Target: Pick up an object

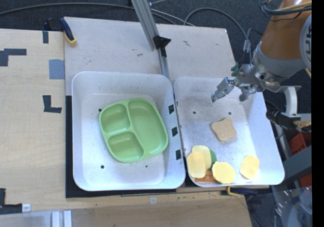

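My gripper (232,93) hangs over the upper part of the right bin (195,104), its two fingers spread open with nothing between them. Below it, apart from the fingers, lies a tan bread-like slice (224,130) on the bin floor. Along the bin's front edge sit several flat yellow pieces: one at the left (198,161) partly over a green piece (212,157), one in the middle (223,172), one at the right (249,166). The left bin (86,120) holds a green divided tray (133,130).
A slanted metal post (144,11) rises behind the bins, ending at a black bracket near the divider. Cables trail across the dark floor at the back. A blue and yellow clamp (67,31) lies at the bench's back left corner.
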Robot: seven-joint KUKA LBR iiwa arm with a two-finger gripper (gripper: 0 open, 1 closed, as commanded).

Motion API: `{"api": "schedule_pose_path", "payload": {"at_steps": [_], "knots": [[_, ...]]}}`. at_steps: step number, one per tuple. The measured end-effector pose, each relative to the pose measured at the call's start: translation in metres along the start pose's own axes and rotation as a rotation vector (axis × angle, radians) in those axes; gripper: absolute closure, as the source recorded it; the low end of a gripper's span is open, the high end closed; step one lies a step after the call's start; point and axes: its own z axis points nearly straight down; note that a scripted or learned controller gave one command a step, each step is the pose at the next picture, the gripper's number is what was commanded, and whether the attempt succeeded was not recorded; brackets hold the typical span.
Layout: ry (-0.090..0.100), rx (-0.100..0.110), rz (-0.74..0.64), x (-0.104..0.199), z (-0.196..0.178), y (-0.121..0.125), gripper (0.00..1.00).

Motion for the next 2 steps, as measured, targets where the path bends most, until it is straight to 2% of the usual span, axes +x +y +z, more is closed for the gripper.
{"api": "schedule_pose_path", "payload": {"at_steps": [1, 2], "knots": [[0.0, 0.0, 0.0, 0.0, 0.0, 0.0, 0.0], [0.0, 0.005, 0.001, 0.007, 0.055, 0.007, 0.0]]}}
